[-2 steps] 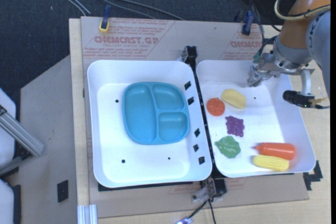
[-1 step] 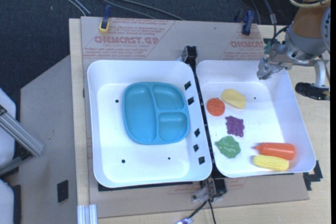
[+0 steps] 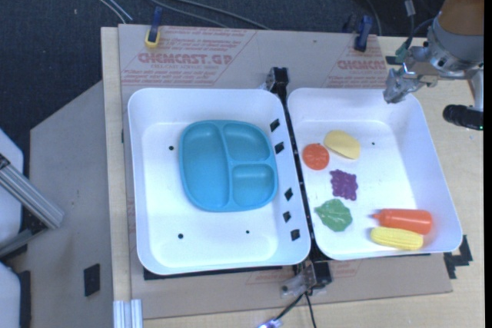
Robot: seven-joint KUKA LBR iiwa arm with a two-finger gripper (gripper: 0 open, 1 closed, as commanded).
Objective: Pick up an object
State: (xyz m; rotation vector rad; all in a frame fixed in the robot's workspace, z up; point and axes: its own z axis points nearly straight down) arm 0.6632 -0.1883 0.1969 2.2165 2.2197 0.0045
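Observation:
The right bin (image 3: 430,157) holds several toy foods: a yellow lemon (image 3: 342,144), an orange-red tomato (image 3: 315,157), purple grapes (image 3: 344,184), a green leafy piece (image 3: 334,214), an orange carrot (image 3: 405,220) and a yellow corn cob (image 3: 397,239). My gripper (image 3: 397,88) hangs over the bin's far right rim, above and to the right of the lemon. Nothing shows between its fingers.
In the left bin (image 3: 146,188) lies a blue divided plate (image 3: 228,164). Black clips run along the seam between the bins (image 3: 284,165). Two clamps (image 3: 153,34) (image 3: 362,33) hold the cardboard base at the back. Cables trail over the dark floor behind.

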